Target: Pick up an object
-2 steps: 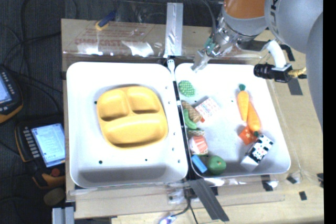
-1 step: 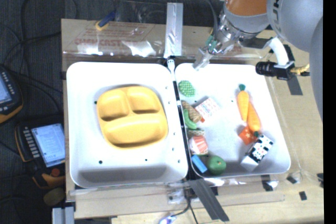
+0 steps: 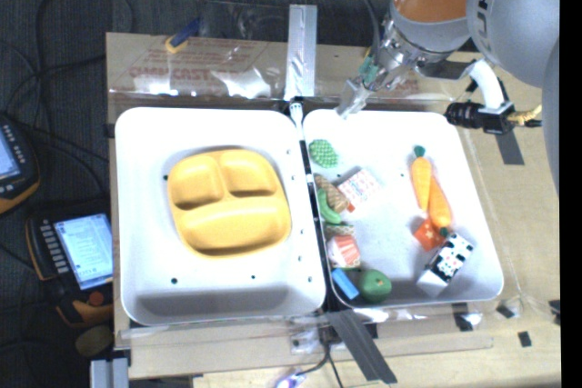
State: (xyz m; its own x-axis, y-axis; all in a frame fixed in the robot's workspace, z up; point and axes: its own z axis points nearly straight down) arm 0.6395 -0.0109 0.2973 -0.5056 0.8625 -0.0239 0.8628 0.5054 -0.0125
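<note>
Down at the near edge of the right bin [image 3: 473, 195] sit a green ball [image 3: 375, 285] at 7 o'clock and a black-and-white box [image 3: 447, 261] at 5, with nothing picked yet. Going back, a carrot [image 3: 424, 186] lies at 3 o'clock, and a small red-and-white packet [image 3: 361, 188] is jammed against other bits along the divider at 9. That clump looks like trouble: a grab there could snag two things or shove one up the wall. Left bin [image 3: 136, 223] just holds a yellow tray [image 3: 229, 200]. Farthest back, the gripper [image 3: 356, 97] hangs over the rim at 11 o'clock; can't tell whether its jaws are parted, and nothing's visibly in them.
</note>
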